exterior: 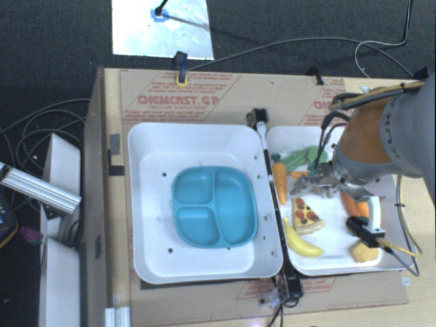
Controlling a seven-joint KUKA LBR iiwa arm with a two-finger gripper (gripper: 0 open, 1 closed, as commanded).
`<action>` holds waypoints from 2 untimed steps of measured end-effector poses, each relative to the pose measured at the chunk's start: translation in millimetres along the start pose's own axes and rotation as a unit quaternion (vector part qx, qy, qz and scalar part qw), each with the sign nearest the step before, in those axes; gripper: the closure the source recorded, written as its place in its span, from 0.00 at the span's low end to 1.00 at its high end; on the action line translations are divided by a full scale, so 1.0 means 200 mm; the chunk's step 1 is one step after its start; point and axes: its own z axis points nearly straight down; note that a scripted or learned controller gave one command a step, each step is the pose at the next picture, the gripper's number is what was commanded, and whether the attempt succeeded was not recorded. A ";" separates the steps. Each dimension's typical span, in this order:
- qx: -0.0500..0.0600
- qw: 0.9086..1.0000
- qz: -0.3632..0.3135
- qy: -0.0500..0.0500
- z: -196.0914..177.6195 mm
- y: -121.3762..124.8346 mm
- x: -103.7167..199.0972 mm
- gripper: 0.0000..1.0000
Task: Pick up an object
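Observation:
The right bin (338, 267) holds several toy foods: an orange carrot (280, 182) along its left wall, a green leafy piece (297, 159) at the back, a pizza slice (306, 214) in the middle, a yellow banana (300, 240) at the front left, an orange piece (355, 205) partly under the wrist, and a yellow block (366, 253) at the front right. My gripper (315, 182) is low inside this bin, between the green piece and the pizza slice and just right of the carrot. Nothing is visibly lifted.
The left bin (146, 182) carries a blue divided plate (214, 206). A divider with clamps (271, 182) separates the two bins. The grey arm with its orange band (371, 138) covers the right bin's back right corner. Cables trail over the bench's edges.

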 end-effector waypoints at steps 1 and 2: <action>-0.002 1.000 0.000 -0.001 0.03 0.35 -0.16 0.00; 0.020 1.000 0.007 0.000 0.06 0.47 -0.08 0.00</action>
